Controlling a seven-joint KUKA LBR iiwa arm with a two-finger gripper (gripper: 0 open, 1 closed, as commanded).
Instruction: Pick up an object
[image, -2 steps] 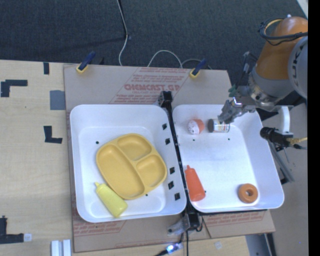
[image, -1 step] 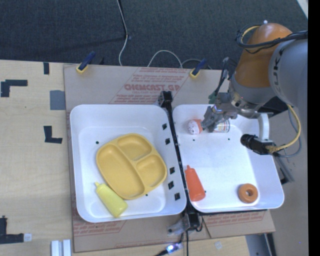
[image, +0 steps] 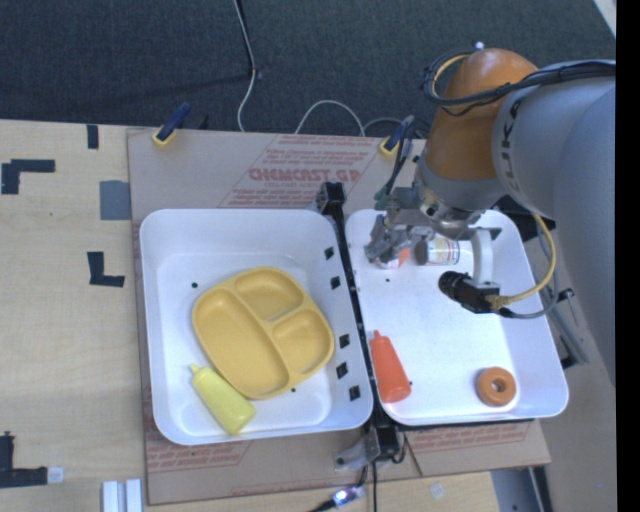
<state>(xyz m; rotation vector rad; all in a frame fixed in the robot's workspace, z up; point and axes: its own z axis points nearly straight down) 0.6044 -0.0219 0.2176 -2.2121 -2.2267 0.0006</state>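
Your gripper (image: 385, 245) upper centre, grip unclear; orange bottle (image: 389, 367), donut (image: 495, 385) below; yellow plate (image: 262, 330), yellow bottle (image: 222, 398) in left bin (image: 160, 300).

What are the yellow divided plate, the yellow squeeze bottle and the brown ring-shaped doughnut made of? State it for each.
Yellow divided plate: looks like moulded plastic, with a smooth, faintly shiny surface and rounded compartment ridges.
Yellow squeeze bottle: apparently plastic too, uniformly coloured and matte.
Brown ring-shaped doughnut: probably a plastic or rubber toy, given its even glossy glaze; uncertain.
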